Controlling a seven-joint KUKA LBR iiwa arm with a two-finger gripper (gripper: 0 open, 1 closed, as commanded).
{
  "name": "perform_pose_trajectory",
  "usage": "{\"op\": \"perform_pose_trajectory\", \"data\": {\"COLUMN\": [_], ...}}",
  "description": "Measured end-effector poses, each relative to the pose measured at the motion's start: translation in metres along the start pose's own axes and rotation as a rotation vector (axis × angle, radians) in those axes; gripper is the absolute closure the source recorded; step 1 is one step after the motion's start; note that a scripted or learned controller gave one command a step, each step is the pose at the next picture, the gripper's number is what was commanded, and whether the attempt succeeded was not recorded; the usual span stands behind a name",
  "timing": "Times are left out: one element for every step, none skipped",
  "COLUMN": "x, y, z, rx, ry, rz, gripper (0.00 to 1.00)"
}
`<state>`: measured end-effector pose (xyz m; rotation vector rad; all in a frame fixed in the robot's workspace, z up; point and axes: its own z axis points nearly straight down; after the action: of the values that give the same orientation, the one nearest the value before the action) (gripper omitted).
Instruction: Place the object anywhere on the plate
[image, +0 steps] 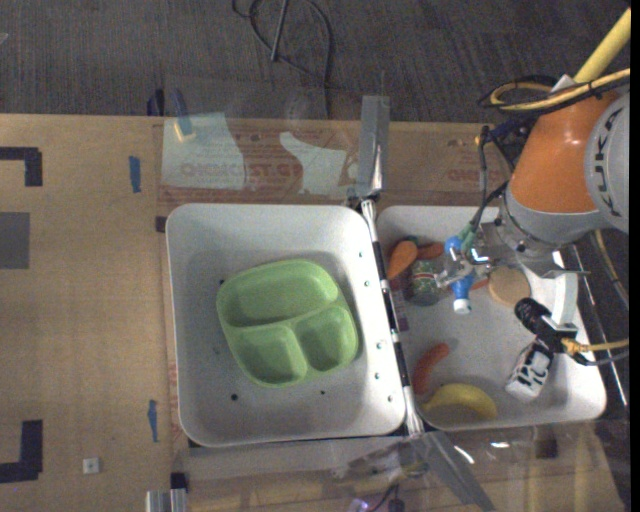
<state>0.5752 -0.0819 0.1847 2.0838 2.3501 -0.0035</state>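
Looking down at a slant on a bench with two shallow white bins side by side, the left bin (200, 260) holds a light green plastic plate (275, 290) with three compartments and nothing on it. The right bin (500, 345) holds all the loose items. A grey robot arm with an orange band (560, 150) reaches in from the right, and its gripper (462, 262) hangs low over the upper left part of the right bin. Whether the gripper is open or closed cannot be told from this angle, nor whether it holds anything. Just below it is a small blue and white tube (461, 292), probably the object to be moved, and it is still in the right bin, well apart from the plate. Crowded around the tube are a dark mottled lump (428, 282), an orange carrot-shaped toy (402, 258) and a round tan disc (508, 287). A red sausage-shaped piece (431, 365) and a yellow toy banana (462, 402) lie nearer the bin's lower edge. The crowding is the main risk: a closing grasp could catch the dark lump or nudge the tube aside. A weak hold could also let the tube fall while crossing the wall between the bins, short of the plate.
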Motion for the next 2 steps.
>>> {"op": "perform_pose_trajectory", "data": {"x": [0.110, 0.162], "y": [0.010, 0.078], "z": [-0.045, -0.001], "rx": [-0.004, -0.005], "ry": [0.001, 0.001], "rz": [-0.087, -0.256], "gripper": [1.00, 1.00]}}
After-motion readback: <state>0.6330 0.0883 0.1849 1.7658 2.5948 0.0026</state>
